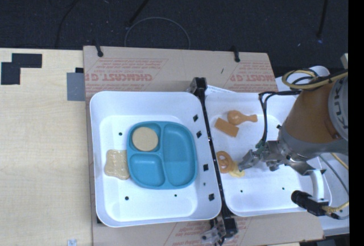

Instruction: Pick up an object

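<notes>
Reach is the step in hand: the arm (310,117) comes in from the right over the right bin (267,205), and its pincer (245,163) sits low at that bin's left side, right up against a pretzel (224,161) lying near the divider between the two bins. Whether the pincer is wide, narrow or closed on anything I cannot tell; its tip is small and dark against the pretzel, and nothing is plainly seen between its fingers. So the pretzel looks like the chosen thing, but a hold on it is not shown.

The next move, as I judge it, calls for the tip to settle squarely over the pretzel, close on it, and rise straight up without dragging it into the bin wall.

Nearby in the same bin, toward its far edge, lie an orange wedge (226,128) and a tan spoon-shaped piece (241,118), both apart from the pretzel and not in the way. The divider wall just beside the pretzel is the main hindrance, leaving little room on that side.

The left bin (108,205) holds a blue divided plate (162,155) with a round cracker (144,138) in its far left compartment, and a pale biscuit (116,164) touching the plate's left edge.
</notes>
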Robot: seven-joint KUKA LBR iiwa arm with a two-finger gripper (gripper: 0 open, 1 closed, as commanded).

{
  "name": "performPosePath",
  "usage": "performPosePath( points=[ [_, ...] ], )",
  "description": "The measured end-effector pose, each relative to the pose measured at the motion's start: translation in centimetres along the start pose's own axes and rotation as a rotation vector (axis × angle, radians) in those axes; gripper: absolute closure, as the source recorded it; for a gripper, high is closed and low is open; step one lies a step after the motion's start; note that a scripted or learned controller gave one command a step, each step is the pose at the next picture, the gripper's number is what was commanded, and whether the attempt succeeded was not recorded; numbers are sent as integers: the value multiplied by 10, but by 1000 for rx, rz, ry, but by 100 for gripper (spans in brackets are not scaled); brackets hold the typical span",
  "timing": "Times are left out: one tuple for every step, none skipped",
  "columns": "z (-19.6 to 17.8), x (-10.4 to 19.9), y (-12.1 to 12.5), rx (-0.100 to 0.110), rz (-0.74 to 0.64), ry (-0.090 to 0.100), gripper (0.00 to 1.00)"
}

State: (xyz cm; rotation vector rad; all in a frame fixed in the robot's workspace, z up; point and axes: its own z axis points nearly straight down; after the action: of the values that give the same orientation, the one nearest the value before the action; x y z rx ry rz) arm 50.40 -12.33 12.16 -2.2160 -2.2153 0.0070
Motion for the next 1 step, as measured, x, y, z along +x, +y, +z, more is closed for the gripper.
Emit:
performPosePath(
  points=[
    [-13, -2, 0, -3, 8, 0, 100]
  ],
)
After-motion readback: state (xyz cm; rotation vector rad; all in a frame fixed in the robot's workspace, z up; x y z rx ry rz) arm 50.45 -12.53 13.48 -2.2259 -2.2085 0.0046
